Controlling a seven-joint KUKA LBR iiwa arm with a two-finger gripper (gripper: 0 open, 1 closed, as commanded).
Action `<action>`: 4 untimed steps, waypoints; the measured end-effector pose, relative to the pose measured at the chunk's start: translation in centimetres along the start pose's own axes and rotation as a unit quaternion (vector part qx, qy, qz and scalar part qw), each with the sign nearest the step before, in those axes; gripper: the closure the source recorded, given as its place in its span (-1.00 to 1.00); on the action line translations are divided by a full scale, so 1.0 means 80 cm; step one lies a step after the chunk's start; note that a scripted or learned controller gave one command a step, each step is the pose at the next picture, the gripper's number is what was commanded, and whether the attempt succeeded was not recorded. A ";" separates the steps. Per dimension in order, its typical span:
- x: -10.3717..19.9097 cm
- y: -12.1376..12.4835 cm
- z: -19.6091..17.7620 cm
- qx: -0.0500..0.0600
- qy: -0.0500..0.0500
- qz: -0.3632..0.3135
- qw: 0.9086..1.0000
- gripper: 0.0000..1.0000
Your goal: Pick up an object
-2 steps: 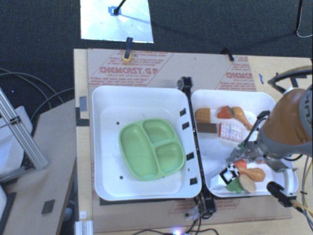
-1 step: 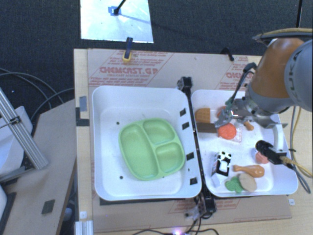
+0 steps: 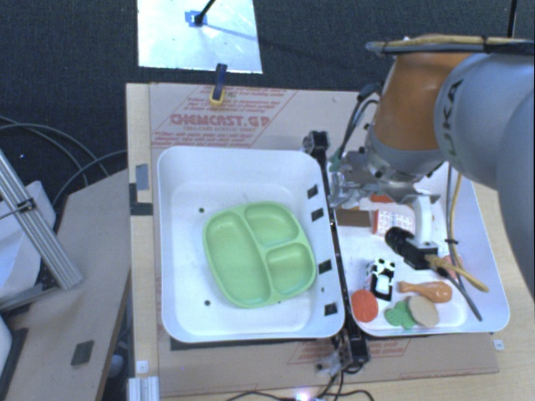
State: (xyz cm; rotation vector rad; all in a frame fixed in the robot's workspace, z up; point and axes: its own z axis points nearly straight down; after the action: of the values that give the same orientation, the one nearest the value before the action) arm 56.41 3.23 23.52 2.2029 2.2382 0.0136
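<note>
The arm reaches over the right bin, and its gripper hangs low over that bin's far left part, beside the divider between the bins. Just under and in front of it lie a brown flat piece and a red-and-white patterned box. Nearer the front are a black-and-white toy, an orange-red round piece, a tan drumstick and a green piece with a tan disc on it. The wrist hides the bin's back part.
A light green divided plate lies in the middle of the left bin. A cardboard sheet sits under the bins, with a blue-and-yellow clamp at its far edge. Thin sticks lie at the right bin's right side.
</note>
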 end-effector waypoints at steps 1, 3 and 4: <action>0.113 -0.049 0.145 0.009 -0.001 0.002 1.000 1.00; 0.182 -0.028 0.184 -0.004 -0.002 0.005 1.000 1.00; 0.240 -0.063 -0.027 -0.004 0.002 0.003 1.000 1.00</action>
State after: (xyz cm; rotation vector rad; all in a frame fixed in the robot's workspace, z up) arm 51.04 22.32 25.71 2.2069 2.2309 0.0282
